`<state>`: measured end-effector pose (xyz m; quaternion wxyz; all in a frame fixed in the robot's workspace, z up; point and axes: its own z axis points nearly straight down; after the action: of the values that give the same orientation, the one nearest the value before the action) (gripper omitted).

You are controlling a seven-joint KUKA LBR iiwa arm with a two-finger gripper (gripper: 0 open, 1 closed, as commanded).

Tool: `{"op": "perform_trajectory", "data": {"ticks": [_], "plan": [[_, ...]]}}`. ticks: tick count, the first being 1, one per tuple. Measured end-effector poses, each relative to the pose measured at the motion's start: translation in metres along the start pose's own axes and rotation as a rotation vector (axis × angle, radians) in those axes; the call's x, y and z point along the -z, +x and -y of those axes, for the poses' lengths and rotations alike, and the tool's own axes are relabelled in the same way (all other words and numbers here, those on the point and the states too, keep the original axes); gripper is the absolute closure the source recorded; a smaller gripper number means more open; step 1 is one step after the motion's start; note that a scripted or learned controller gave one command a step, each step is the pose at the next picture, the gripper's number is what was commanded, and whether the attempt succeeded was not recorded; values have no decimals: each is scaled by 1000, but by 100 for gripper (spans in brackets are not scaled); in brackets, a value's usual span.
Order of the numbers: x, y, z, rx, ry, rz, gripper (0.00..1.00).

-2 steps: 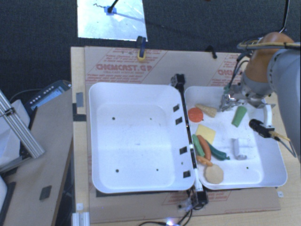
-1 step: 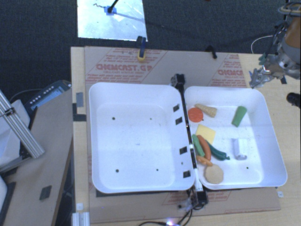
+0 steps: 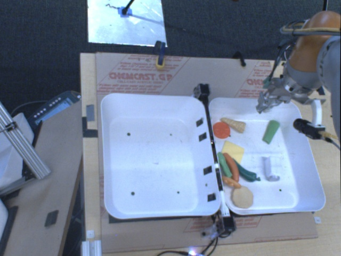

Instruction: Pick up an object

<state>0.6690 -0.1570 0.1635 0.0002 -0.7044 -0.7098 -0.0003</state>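
The right bin (image 3: 306, 159) holds several small toy foods: a red disc (image 3: 221, 129), a beige cone-shaped piece (image 3: 234, 124), a green block (image 3: 270, 132), a yellow square (image 3: 233, 150), an orange carrot (image 3: 231, 165), a dark green pod (image 3: 246, 172), a grey metal piece (image 3: 268, 169) and a tan round cookie (image 3: 242, 197). My gripper (image 3: 265, 105) hangs over the bin's far edge, above and right of the beige piece and apart from every object. Nothing shows between its fingers.
The left bin (image 3: 154, 153) sits beside the right one, with black clips (image 3: 205, 137) along the shared divider. A black part (image 3: 306, 127) of the arm overhangs the right bin's right rim. A shiny sheet (image 3: 127, 14) lies behind the bench.
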Motion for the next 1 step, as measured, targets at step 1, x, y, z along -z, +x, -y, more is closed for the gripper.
{"op": "perform_trajectory", "data": {"ticks": [1], "plan": [[198,42,1,2,-20,3,100]]}}
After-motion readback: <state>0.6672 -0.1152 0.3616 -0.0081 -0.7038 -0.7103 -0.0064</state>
